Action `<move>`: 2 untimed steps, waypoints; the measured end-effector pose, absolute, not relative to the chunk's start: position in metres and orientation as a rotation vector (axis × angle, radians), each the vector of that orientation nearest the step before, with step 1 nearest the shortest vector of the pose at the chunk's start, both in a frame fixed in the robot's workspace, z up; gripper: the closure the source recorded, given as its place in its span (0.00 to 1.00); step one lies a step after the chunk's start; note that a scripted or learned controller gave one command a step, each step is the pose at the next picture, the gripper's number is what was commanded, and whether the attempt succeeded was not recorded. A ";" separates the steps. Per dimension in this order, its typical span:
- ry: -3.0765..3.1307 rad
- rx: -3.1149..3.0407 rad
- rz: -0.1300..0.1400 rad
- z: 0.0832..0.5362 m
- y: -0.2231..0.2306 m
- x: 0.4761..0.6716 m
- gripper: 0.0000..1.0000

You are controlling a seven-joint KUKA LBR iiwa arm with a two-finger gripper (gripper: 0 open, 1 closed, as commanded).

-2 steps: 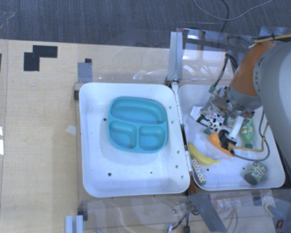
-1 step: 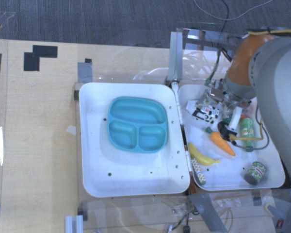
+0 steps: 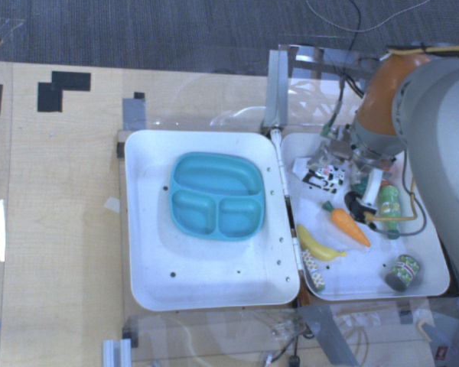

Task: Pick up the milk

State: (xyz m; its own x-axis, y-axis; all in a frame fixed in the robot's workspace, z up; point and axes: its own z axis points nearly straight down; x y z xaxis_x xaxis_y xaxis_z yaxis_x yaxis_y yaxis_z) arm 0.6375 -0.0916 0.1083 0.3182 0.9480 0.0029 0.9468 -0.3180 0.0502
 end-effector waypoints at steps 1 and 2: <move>1.906 2.455 0.056 0.108 -0.099 0.639 0.00; 1.983 2.398 0.050 0.108 -0.102 0.643 0.00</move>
